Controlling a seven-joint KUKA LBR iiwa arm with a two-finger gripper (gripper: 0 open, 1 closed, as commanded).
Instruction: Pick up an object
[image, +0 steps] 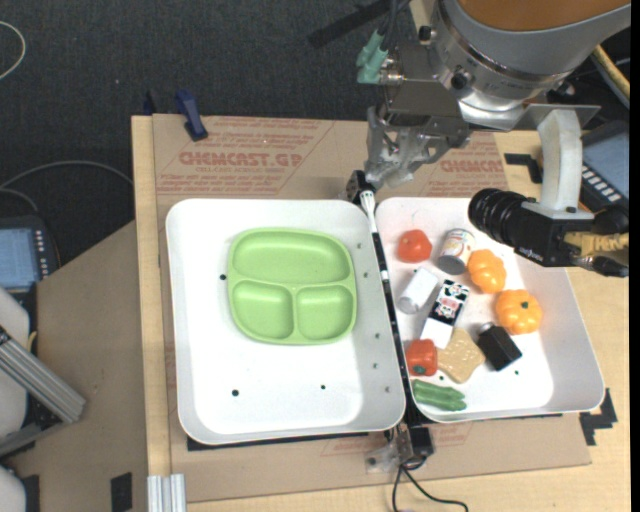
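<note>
Tool (385, 172) hangs over the back rim, nothing picked yet.
I can't tell whether it's clenched; the toys crowd the right bin (570, 395), so a drop could clip the divider or nudge the tomato (414, 245).

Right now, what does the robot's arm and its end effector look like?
The arm is a thick, rounded grey body with an orange band at the top edge of the camera view. Below it hangs a boxy metal mount with teal fittings and dark cables. The end effector is bare silvery metal, narrowing downward near the far rim of the bins.
</note>
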